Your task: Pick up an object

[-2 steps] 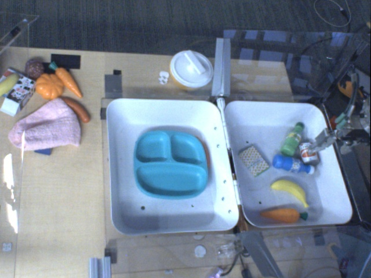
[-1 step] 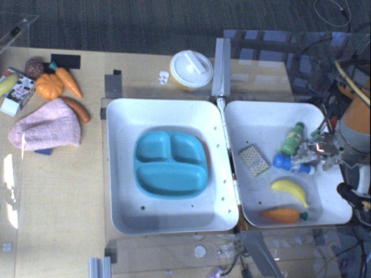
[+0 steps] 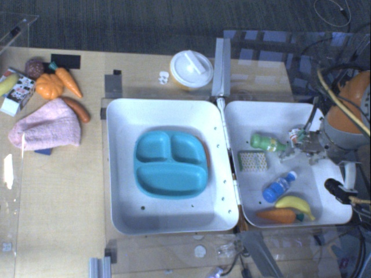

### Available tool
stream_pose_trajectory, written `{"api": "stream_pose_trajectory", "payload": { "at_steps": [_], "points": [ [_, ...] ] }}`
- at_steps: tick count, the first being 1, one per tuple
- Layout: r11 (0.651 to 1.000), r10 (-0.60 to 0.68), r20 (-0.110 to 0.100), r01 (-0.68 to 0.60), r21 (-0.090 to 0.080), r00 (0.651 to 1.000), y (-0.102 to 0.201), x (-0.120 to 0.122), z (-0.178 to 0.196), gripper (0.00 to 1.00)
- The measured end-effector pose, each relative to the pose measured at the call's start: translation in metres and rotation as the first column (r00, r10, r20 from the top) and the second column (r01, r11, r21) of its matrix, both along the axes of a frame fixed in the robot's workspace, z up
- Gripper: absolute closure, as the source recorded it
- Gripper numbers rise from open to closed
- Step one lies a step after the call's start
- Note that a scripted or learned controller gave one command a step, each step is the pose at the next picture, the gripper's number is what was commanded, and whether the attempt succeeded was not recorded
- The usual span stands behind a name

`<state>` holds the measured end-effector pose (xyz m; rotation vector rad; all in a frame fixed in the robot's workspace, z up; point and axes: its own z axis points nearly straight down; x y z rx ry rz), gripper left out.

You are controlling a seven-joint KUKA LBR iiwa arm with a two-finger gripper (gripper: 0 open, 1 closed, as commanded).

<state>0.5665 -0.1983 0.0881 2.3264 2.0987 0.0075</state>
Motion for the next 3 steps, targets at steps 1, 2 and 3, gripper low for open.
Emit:
{"api": "stream_pose_trajectory", "payload": {
  "at_steps": [1, 2, 3],
  "points": [
    [0.951, -0.309, -0.004, 0.309, 0.003, 0.951, 0.005, 0.05, -0.002, 0.0],
    [0.954, -0.3, 0.0, 0.3, 0.0, 0.954, 0.005, 0.052, 0.01, 1.0],
    [0.989, -0.151, -0.004, 0.151, 0.003, 0.989, 0.047, 0.068, 0.115, 1.0]
  ]
}}
